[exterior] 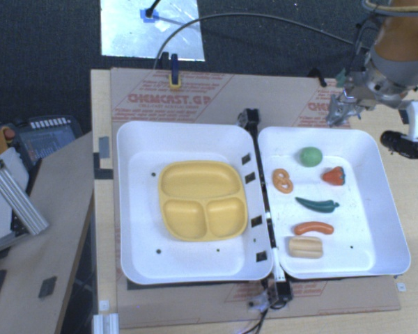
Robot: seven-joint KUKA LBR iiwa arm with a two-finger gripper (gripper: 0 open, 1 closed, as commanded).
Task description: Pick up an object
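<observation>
Camera view, inventory of contents, positions reckoned from the end effector (340,110): the grey arm (397,40) with its orange band enters at upper right, and the end effector hangs just past the far rim of the right bin (386,186), over the cardboard sheet (216,92) that covers the table (70,186); its finger spread is too small and blurred to tell, and nothing is seen between the fingers. Nearest item: a green ball-shaped object (311,156), a little below the end effector and slightly left, inside the right bin. Just beyond it, lower and to the right, a red pepper (334,176). Lower and to the left of the end effector, an orange pretzel (283,180), near the bin's left wall. Farther down, a dark green chili pepper (318,204) lying crosswise, then an orange-red sausage (313,228), then a tan bread roll (305,247), which lies farthest from the end effector of the six. All six items lie apart from one another on the bin floor. Well to the left of the end effector, the left bin (136,186) holds a yellow three-compartment tray (200,199). A black hinge strip (259,186) runs between the two bins.
</observation>
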